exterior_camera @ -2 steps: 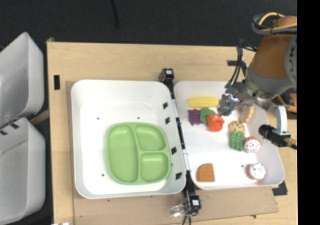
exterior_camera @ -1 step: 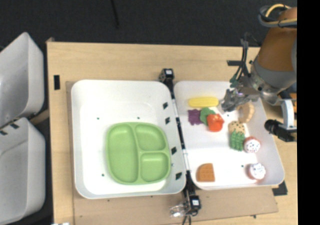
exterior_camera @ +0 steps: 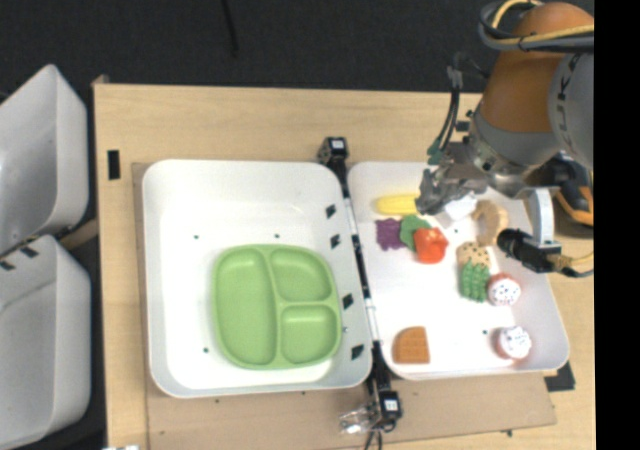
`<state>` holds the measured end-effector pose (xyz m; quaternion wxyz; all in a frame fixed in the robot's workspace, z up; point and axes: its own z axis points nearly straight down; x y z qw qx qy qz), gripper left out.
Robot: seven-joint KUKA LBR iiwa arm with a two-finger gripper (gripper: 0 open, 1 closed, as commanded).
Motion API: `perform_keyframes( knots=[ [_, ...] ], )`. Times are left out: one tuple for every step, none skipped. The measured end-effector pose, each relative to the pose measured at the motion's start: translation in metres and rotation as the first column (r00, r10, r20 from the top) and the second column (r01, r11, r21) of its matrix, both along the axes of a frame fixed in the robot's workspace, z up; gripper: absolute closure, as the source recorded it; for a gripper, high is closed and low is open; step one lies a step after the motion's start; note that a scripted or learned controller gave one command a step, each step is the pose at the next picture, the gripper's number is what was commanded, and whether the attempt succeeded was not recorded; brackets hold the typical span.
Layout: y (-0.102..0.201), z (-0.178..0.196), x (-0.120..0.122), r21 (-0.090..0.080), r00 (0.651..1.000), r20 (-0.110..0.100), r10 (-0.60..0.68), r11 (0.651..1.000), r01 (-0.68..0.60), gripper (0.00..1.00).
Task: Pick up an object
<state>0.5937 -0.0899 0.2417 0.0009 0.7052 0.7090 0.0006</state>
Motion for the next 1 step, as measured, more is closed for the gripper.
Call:
perform_keyframes(
  knots=[
    [0.0532, 0.0075, 0.0281, 0.001, 1.0, 0.002, 0.002, 1.0, -0.002, 1.0]
  ],
)
